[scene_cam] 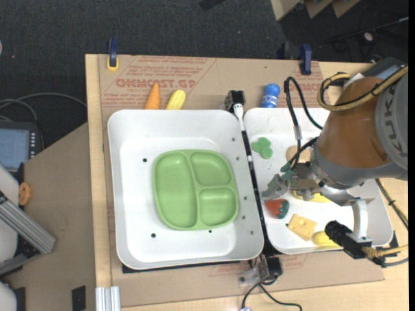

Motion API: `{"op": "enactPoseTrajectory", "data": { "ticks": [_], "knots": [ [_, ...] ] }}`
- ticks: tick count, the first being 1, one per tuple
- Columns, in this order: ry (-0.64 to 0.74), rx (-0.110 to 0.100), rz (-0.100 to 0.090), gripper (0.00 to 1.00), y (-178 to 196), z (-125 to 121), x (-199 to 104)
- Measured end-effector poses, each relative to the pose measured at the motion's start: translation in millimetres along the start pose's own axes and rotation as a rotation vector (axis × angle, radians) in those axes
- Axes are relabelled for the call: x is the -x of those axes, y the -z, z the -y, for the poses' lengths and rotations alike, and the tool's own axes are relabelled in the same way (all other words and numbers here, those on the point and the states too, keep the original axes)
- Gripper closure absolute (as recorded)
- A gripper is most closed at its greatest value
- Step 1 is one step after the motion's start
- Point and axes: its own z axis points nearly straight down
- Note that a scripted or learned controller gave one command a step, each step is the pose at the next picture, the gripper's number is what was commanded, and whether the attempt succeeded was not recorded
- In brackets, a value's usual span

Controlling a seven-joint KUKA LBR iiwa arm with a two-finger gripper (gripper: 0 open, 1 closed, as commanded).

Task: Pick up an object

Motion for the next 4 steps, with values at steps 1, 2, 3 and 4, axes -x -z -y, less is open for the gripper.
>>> {"op": "enactPoseTrajectory", "data": {
  "ticks": [1, 2, 3, 4],
  "knots": [
    [0.011, 0.010, 0.001, 0.00, 0, -4, -73],
    [0.001, 0.016, 0.005, 0.00, 2, -85, -8],
    [-0.002, 0.002, 0.001, 0.00, 3, -3, 28],
    [0.003, 0.011, 0.001, 1.00, 13, -8, 26]
  ]
}}
